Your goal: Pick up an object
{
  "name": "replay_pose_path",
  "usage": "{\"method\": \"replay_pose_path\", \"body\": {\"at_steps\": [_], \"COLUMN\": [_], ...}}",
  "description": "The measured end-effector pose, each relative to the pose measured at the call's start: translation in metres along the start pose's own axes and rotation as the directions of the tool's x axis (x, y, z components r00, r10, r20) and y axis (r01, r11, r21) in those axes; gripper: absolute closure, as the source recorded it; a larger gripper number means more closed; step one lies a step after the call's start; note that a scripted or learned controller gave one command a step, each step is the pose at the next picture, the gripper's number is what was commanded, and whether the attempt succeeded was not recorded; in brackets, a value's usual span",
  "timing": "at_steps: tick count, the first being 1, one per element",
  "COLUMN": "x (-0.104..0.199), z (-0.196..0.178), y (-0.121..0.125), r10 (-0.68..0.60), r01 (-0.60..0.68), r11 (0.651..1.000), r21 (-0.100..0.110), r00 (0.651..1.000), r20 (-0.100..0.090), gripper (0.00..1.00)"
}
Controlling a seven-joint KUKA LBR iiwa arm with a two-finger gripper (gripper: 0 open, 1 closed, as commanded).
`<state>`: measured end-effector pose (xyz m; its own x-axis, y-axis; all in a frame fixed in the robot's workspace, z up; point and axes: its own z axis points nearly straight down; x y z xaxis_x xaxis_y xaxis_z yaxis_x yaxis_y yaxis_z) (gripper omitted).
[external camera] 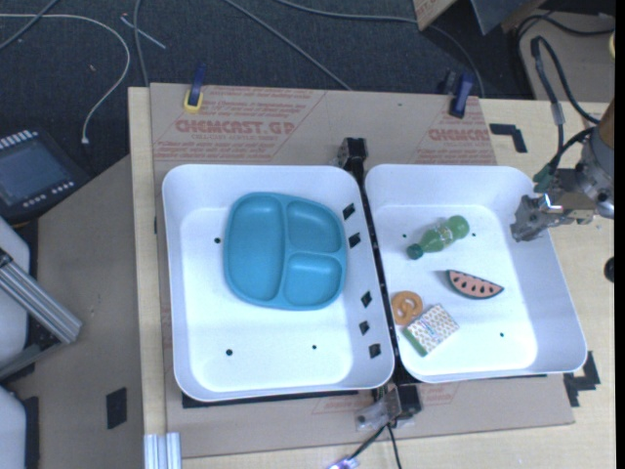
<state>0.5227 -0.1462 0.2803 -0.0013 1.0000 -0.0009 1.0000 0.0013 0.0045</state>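
Snack packet (432, 329) in rt bin looks light, crinkly, grab across its width; pincer (528, 219) nr bin's rt rim, state can't tell.

You see two white bins side by side on the worktop (78, 252). The left bin (195, 340) holds a blue sectioned plate (285, 250). The right bin (518, 330) holds a green bottle (438, 237), a watermelon slice (475, 284), a pretzel (406, 307) and a small packet (433, 328). The gripper (532, 218) sits at the right bin's right rim, clear of all four things.
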Motion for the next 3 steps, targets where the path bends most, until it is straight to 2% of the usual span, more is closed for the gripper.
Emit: {"method": "replay_pose_path", "body": {"at_steps": [2,3], "x": [0.108,0.153], "z": [0.032,0.048], "y": [0.028,0.056], "r10": [-0.004,-0.004], "r01": [0.004,0.004], "r11": [1.000,1.000], "r21": [0.008,0.004], "r00": [1.000,1.000], "r20": [-0.003,-0.002], "gripper": [1.00,1.00]}}
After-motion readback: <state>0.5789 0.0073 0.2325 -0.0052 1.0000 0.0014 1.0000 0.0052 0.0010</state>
